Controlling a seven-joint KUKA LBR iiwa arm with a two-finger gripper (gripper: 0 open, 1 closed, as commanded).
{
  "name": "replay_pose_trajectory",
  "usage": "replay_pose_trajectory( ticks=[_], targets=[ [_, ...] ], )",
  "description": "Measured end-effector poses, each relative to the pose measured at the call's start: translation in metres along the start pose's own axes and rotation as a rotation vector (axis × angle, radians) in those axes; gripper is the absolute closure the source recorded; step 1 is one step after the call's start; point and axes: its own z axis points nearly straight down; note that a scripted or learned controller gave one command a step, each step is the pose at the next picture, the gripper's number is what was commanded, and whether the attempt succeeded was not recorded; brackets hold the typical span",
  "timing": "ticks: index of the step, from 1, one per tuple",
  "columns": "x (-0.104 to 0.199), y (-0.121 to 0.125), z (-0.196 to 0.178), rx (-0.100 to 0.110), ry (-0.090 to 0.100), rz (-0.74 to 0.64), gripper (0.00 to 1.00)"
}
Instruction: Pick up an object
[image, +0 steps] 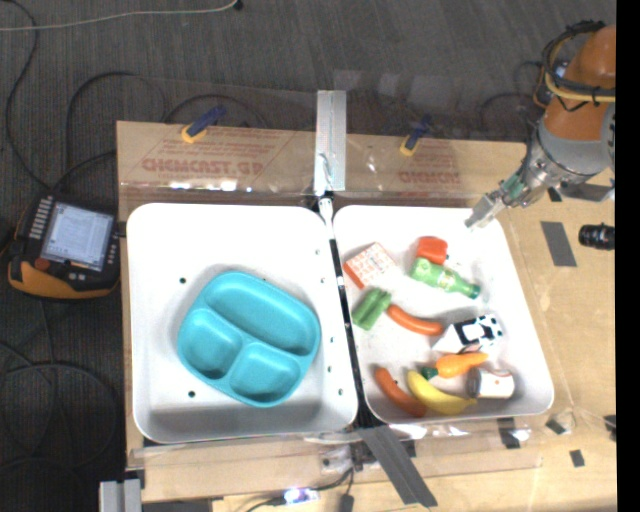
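The right bin (520, 300) holds several toy foods: an orange-and-white box (368, 263), a green bottle (445, 278) with an orange cap, a small green piece (370, 307), an orange sausage (413, 320), a black-and-white cow figure (476, 332), a carrot (462, 365), a banana (440, 393), a red sausage (392, 387) and a small white can (495, 382). My gripper (484, 214) hangs over the bin's far right corner, above and to the right of the green bottle, touching none of the objects. Nothing shows between its tips.
A teal divided plate (250, 337) lies in the left bin (150, 260). A metal bar (330, 140) stands behind the wall between the bins. A control pendant (68, 245) rests on the floor at the left. Cables trail over the dark carpet.
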Motion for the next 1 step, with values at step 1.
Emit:
replay_pose_trajectory(
  ticks=[1],
  targets=[
    [0.0876, 0.0248, -0.0109, -0.003, 0.002, -0.121, 1.0]
  ],
)
